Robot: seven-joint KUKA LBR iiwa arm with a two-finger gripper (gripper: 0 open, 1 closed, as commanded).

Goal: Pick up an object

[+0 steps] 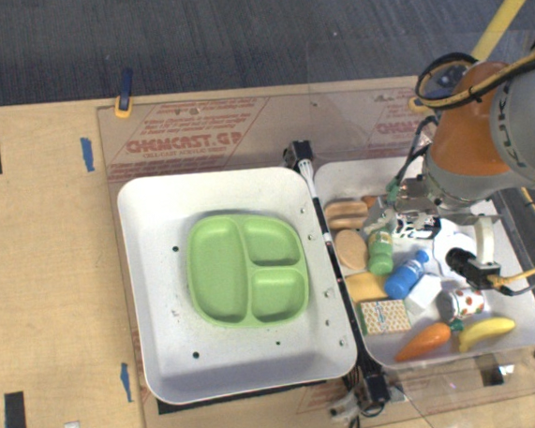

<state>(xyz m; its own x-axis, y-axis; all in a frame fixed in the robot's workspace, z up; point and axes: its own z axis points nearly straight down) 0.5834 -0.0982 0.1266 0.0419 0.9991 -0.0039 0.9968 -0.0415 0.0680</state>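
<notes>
The arm hangs over the right bin [531, 315], and its end effector [417, 227] sits low among the toy food near the bin's far edge; how far it is open cannot be told. Candidates crowd there: a green bottle [380, 254], blue bottle [403, 277], carrot [423, 339] and banana [486, 330]. A clean pick calls for descending on one item with space beside it. The wrist hides whatever lies beneath. The left bin [150, 267] holds a green divided plate [247, 269].
</notes>
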